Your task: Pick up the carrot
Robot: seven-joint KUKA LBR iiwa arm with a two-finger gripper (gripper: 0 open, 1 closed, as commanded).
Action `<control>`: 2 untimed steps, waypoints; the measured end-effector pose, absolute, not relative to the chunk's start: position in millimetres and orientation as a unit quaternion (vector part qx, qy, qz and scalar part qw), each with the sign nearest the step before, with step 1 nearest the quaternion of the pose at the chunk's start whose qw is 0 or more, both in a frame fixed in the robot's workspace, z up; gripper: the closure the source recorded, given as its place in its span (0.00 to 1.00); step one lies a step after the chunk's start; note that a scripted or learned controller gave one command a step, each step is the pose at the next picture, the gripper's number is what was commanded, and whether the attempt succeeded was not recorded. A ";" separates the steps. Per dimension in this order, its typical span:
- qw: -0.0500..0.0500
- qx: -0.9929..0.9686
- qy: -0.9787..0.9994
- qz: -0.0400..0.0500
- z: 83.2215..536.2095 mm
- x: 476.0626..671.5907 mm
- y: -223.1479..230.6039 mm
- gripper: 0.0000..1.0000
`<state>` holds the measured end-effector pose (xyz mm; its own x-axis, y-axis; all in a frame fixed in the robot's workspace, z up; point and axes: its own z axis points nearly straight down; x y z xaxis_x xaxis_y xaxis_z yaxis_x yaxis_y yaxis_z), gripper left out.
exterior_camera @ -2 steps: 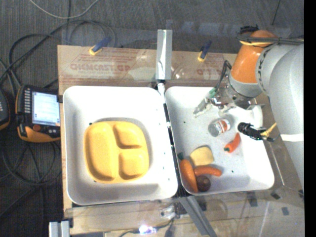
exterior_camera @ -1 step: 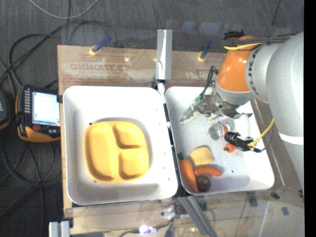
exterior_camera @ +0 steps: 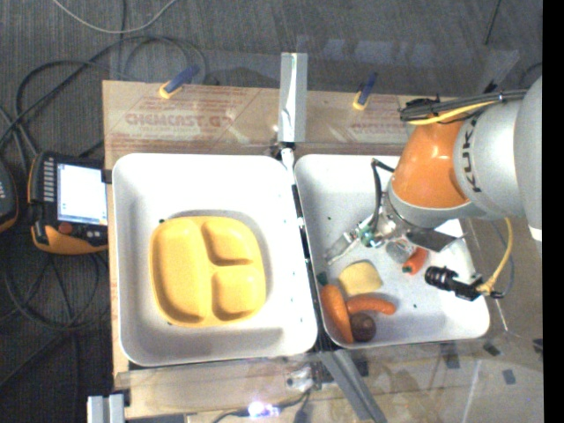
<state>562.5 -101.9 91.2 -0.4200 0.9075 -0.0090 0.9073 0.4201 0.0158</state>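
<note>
The carrot (exterior_camera: 333, 309), a stubby orange piece, lies at the front left corner of the right bin (exterior_camera: 458, 324). My gripper (exterior_camera: 359, 238) hangs low over the middle of that bin, below the arm's orange band. It is roughly 80 pixels behind and slightly right of the carrot and apart from it. I see nothing held in it.
Beside the carrot lie an orange-red sausage (exterior_camera: 371, 305), a dark red ball (exterior_camera: 363, 327) and a pale yellow block (exterior_camera: 360, 278). A small red-orange piece (exterior_camera: 416, 260) lies further right. The left bin (exterior_camera: 132, 236) holds a yellow divided tray (exterior_camera: 210, 268).
</note>
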 end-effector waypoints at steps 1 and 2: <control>0.009 0.617 0.787 0.006 91.4 527.7 -102.9 0.00; 0.009 0.617 0.787 0.006 101.3 528.5 -103.1 1.00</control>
